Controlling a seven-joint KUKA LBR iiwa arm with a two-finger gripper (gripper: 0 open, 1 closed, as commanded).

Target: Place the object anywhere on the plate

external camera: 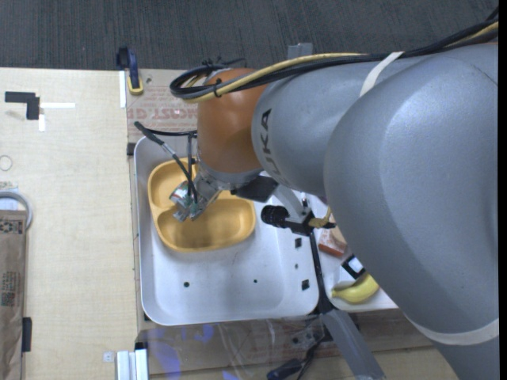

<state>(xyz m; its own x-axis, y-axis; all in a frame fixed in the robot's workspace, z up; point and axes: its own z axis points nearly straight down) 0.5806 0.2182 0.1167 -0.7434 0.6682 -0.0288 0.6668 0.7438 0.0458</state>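
One huge grey arm (412, 172), with an orange band (226, 129), reaching in from the right and hiding most of the right bin. Next in size, a white bin (214, 291) on the bench. Then a yellow plate (207, 229), up near the bin's far left corner (looks like two yellow rounds, one over the other; hard to say if one plate or two). Smaller again, the gripper (190, 196), low over the middle of the plate. Cannot tell if open or shut: too small and too dark there. Smallest of all, a little pale green object (184, 210) right at the gripper's tip, just above the yellow. Held or only touched? Cannot tell that either.

What could go wrong, as a guess: could tip or slide the plate if pushed down too hard. Could lose the little object over the rim if let go while tilted, since the near edge of the plate sits close by. Could stick to the gripper and come back up with it.

Other things, big to small: a brown bag (11, 283) at the bench's left edge, a yellow banana (356, 290) and a red thing (333, 248) by the arm, both well apart from the plate. Nothing between the gripper and the plate.
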